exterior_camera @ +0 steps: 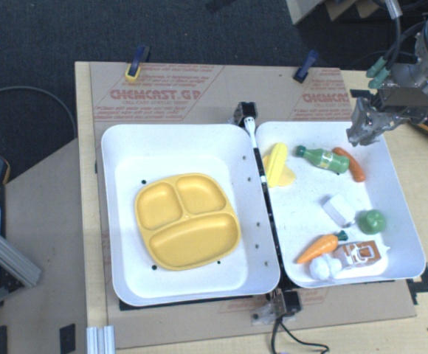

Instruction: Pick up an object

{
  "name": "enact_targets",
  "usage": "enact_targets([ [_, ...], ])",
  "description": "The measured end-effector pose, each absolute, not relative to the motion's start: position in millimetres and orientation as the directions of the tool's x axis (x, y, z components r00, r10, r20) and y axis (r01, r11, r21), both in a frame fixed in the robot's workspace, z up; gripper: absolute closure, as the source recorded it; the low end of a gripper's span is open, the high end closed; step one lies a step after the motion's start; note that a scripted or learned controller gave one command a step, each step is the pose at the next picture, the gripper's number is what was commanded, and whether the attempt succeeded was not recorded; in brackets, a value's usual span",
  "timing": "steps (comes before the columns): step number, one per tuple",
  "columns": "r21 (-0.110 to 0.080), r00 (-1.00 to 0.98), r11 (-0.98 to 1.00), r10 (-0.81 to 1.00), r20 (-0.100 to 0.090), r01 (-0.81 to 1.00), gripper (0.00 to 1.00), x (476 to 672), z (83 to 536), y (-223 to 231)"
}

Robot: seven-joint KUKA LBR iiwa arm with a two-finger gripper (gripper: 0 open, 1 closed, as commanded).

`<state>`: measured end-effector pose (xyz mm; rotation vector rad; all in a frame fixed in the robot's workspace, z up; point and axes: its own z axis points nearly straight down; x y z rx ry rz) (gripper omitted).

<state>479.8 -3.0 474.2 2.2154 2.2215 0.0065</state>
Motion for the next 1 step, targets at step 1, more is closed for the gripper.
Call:
enact_targets([
  [1, 0.008, -0.006, 0.006, 1.000, 0.001, 1.000, 1.00, 493.2, 520.0, 46.3],
])
